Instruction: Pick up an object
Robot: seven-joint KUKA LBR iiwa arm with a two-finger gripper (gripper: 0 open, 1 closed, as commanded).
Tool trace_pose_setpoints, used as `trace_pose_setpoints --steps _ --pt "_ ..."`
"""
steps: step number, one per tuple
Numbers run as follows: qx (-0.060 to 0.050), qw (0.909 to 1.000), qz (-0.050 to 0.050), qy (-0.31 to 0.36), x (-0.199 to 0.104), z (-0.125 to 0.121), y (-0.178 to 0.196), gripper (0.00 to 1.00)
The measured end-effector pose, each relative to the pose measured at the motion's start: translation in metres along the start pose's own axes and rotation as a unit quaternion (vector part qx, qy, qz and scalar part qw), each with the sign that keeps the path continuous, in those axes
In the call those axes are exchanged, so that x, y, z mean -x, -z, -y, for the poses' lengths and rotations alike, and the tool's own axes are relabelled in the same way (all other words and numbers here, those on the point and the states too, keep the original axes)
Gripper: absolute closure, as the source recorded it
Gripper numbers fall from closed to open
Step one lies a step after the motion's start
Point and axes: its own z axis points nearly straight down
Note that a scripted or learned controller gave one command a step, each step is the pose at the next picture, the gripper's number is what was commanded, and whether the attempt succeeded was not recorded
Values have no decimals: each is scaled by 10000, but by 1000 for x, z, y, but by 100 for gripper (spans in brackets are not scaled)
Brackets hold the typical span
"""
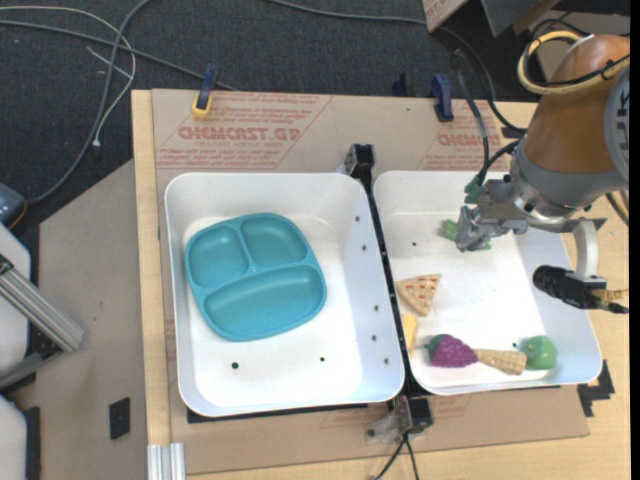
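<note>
My gripper [473,234] hangs low over the back of the right bin [500,298]. It is right at a small green object [452,231] that sticks out to its left, partly hidden under it. Further forward in the same bin lie a tan waffle wedge [420,293], a purple grape bunch [452,351], a tan cone-shaped piece [501,360], a green round fruit [541,350] and a yellow piece [408,330] against the left wall.
A teal divided plate [257,274] lies in the left bin [190,368]. The two bins meet at a black divider [378,258]. The arm [572,118] comes in from the upper right above the right bin.
</note>
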Motion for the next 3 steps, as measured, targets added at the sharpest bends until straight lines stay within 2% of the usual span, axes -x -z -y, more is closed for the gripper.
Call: trace_pose_setpoints --steps 1,2,3 --pt "2 10000 -4 10 -54 13 8 100" --pt "19 10000 -2 14 -105 15 16 100" --pt "-10 10000 1 13 -162 21 0 100"
